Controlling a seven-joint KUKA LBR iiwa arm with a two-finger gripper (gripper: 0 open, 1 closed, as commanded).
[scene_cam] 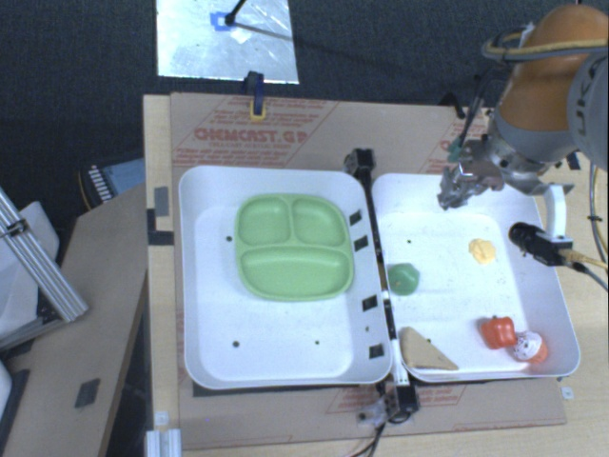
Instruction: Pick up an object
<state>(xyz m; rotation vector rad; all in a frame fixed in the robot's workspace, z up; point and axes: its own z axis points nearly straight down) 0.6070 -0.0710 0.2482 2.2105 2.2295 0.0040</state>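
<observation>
In the right bin (561, 336), a tan wedge (425, 350) lies at the near left corner, red and white items (509, 337) near right, a green lump (403, 278) by the left wall, a yellow piece (482, 250) mid-right. The gripper (455, 193) hangs over the far edge; its grip cannot be told. The left bin (205, 350) holds a green divided plate (291, 246).

Small yellow object (482, 250) lies in right bin (561, 322).

Two white bins, left bin (200, 350) and right bin (557, 322). One green divided plate (290, 246). Five small items: green piece (403, 278), yellow piece (482, 250), tan wedge (426, 351), orange-red piece (497, 331), white piece (528, 347).
</observation>
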